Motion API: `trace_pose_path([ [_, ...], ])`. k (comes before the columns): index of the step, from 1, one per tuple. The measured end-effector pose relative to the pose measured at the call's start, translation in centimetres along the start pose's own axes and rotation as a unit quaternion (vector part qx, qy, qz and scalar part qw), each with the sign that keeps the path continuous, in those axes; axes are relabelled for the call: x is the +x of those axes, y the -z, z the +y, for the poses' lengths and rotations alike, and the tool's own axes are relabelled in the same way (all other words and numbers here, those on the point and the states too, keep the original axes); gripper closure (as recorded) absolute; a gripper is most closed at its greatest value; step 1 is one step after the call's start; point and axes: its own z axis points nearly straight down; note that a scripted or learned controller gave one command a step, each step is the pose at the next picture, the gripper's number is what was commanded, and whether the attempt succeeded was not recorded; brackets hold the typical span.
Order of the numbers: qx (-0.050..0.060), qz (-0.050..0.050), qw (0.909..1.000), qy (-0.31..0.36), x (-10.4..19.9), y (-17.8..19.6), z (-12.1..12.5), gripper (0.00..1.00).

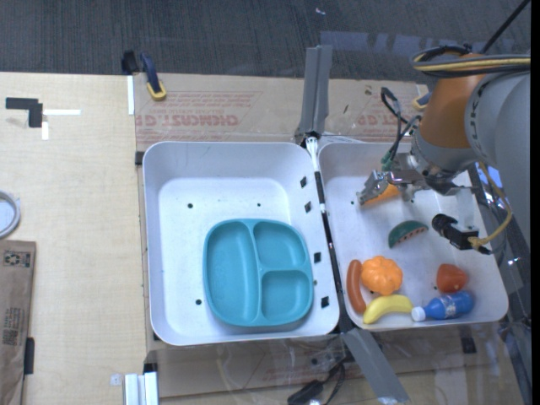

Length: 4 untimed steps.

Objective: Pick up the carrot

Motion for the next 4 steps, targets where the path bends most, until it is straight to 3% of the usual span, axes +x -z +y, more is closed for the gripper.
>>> trace_pose_path([
  [1,0.001,0.000,1.0000,0.001,-0.1,0.9,0.0,1.00],
  [2,0.002,0.000,1.0000,0.001,-0.1,0.9,-0.1,0.00],
  [3,0.001,0.001,0.9967,0.081,2.2,0.0,-2.5,0.00],
  [4,-0.001,0.000,0.9994,0.036,-2.0,0.1,1.9,0.00],
])
